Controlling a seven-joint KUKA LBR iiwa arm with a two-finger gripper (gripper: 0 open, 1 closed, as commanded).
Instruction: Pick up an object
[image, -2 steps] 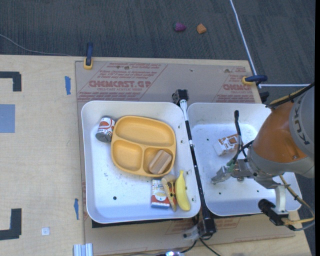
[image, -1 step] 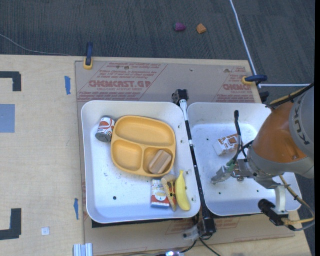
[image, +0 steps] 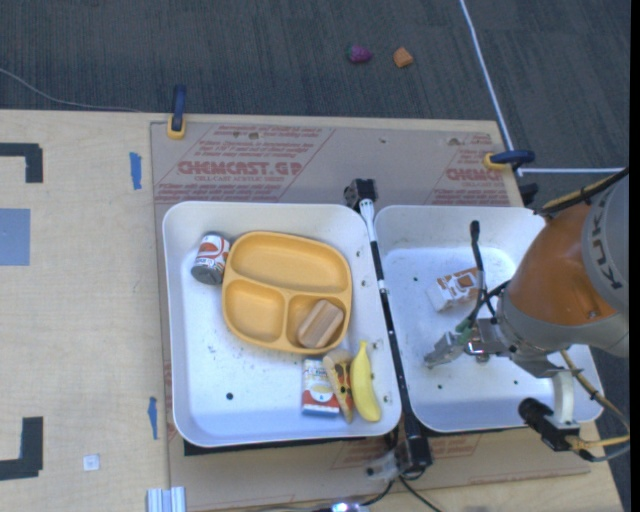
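- Camera view: end effector (image: 447, 349) low in right bin (image: 425, 405), right of frame; opening impossible to tell.
- Nearest pickable thing: small carton (image: 456, 289), just above, apart.
- Approach step, judged; next needs descent onto carton.

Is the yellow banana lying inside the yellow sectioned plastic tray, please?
No, the yellow banana lies on the left white bin's floor, just outside the near right corner of the yellow sectioned plastic tray.

Yellow tray (image: 262, 262) and yellow banana (image: 364, 384) in a white bin (image: 190, 380).
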